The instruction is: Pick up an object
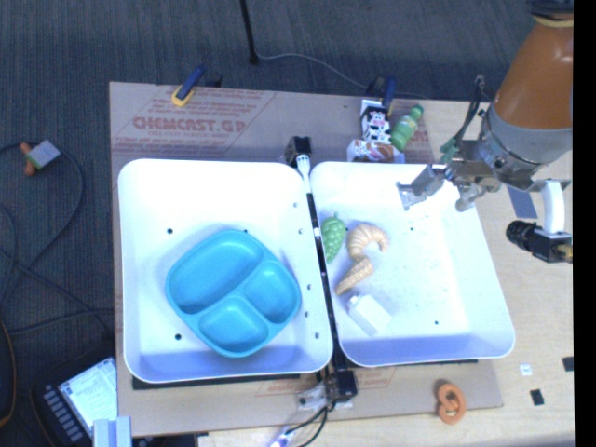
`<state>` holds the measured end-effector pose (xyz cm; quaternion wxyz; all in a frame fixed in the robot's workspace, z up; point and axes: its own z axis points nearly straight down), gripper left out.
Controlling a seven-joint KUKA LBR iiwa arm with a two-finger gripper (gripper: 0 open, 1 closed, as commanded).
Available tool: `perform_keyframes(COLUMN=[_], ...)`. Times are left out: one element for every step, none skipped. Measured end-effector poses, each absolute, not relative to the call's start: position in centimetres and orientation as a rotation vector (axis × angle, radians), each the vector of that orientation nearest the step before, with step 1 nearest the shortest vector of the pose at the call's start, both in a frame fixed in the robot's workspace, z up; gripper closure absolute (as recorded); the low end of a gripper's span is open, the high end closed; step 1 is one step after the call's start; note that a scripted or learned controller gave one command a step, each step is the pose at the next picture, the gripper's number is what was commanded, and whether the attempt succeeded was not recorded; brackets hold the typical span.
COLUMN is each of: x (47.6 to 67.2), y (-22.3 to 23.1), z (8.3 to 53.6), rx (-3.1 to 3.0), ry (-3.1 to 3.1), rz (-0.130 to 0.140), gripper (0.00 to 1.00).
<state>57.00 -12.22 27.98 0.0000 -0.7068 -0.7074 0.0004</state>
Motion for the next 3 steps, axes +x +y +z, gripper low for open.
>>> perform_keyframes(x=[57.0,56.3,56.3], y=[-10.4,-9.6,-9.7], z=[15.7,8.8,9.8], rx=[-2.219,-2.224,-2.229], ry=[-2.219,-2.224,-2.226], rz=[0.004,-0.003,-0.003], gripper=[0.00,0.00,1.00])
